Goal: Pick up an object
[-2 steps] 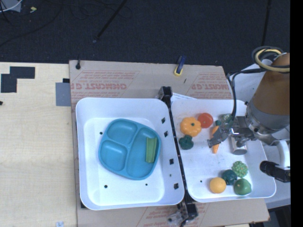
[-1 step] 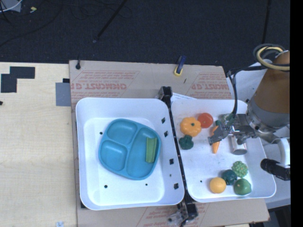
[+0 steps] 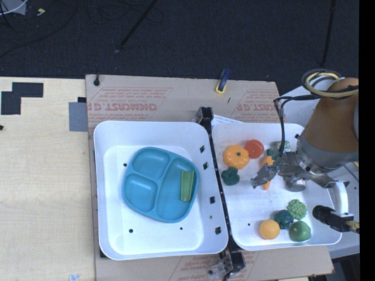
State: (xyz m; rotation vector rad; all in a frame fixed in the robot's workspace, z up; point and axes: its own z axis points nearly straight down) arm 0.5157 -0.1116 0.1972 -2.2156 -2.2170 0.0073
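Note:
My gripper (image 3: 265, 174) hangs low over the middle of the right bin (image 3: 246, 233), reaching in from the right. An orange, carrot-like piece (image 3: 268, 161) lies right under it and is partly hidden by it. I cannot tell whether the piece is held. To the left of the gripper sit an orange pumpkin-shaped toy (image 3: 235, 156), a red tomato (image 3: 254, 148) and a dark green piece (image 3: 230, 177). Near the bin's front edge lie an orange ball (image 3: 269, 229), a teal piece (image 3: 284, 218), a pale green knobbly piece (image 3: 297, 208) and a green lime (image 3: 300, 232).
The left bin (image 3: 111, 227) holds a blue divided plate (image 3: 146, 186) with a light green strip (image 3: 187, 185) in its right compartment. A black divider (image 3: 214, 180) runs between the bins. The arm's body and cables (image 3: 328, 127) overhang the right bin's right side.

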